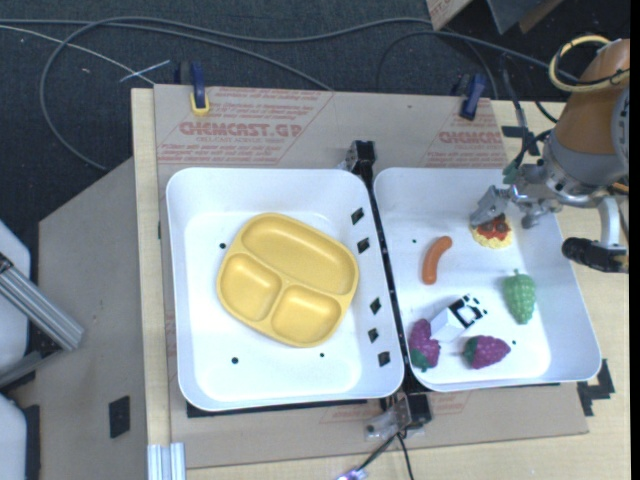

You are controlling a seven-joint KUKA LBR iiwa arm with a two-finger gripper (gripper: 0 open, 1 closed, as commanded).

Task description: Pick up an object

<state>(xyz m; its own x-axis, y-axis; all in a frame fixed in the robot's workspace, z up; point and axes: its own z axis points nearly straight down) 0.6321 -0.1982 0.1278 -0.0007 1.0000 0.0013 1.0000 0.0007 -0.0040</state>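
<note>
In the right bin (560, 368), a small yellow-and-red toy food piece (493, 233) lies near the far side. My gripper (507, 211) is directly above and just behind it, open, its fingers spread to either side of the toy's top edge and nothing held between them. Also in this bin are an orange sausage (436, 258), a green leafy piece (519, 297), a black-and-white block (466, 312) and two purple grape bunches (424, 344) (486, 351).
The left bin (195, 218) holds a yellow divided plate (288, 278). A black divider strip (372, 258) runs between the bins. The arm's orange band (590, 118) and cables hang over the right bin's far right corner. Blue clamps (198, 88) grip the board's far edge.
</note>
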